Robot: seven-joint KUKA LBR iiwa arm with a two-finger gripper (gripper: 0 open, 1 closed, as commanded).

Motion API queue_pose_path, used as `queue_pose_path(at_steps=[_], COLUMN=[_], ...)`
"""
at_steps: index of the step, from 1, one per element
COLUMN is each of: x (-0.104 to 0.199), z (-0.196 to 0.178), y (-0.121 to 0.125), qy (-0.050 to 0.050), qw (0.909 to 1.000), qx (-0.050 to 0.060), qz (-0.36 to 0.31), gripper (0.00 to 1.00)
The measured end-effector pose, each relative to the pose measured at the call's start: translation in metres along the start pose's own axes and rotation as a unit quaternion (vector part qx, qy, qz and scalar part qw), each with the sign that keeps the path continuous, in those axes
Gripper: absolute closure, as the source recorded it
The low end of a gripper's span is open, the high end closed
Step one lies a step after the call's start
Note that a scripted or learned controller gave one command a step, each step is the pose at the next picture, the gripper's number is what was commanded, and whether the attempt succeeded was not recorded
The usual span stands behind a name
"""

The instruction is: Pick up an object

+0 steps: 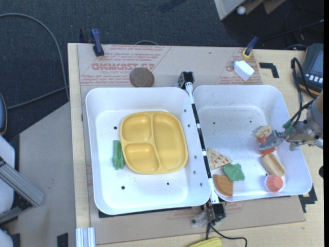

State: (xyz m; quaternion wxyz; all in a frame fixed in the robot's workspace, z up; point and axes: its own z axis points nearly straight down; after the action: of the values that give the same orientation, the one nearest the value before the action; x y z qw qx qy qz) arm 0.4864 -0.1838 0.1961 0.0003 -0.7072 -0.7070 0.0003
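My gripper reaches in from the right over the right bin, close to its right wall. Just to its left, touching or nearly touching it, lies a small orange, white and red toy food piece. Below that are a hot-dog bun and a red round piece. Near the bin's front left lie a sandwich wedge, a green leaf and a brown bread slice. Whether anything is held is unclear at this size.
The left bin holds a yellow divided plate with a green pod beside it. On the bench behind the bins sit a brown disc and a white block. The right bin's back half is bare.
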Motion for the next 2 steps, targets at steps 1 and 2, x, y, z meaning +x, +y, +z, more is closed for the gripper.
queue_pose_path(at_steps=[1, 2], x=[-0.038, -0.01], z=[0.092, 0.112], y=[0.03, 0.067], qy=[0.001, 0.0], qw=[1.0, 1.0], qx=[0.001, -0.001], qz=[0.0, -0.001], gripper=[0.0, 0.0])
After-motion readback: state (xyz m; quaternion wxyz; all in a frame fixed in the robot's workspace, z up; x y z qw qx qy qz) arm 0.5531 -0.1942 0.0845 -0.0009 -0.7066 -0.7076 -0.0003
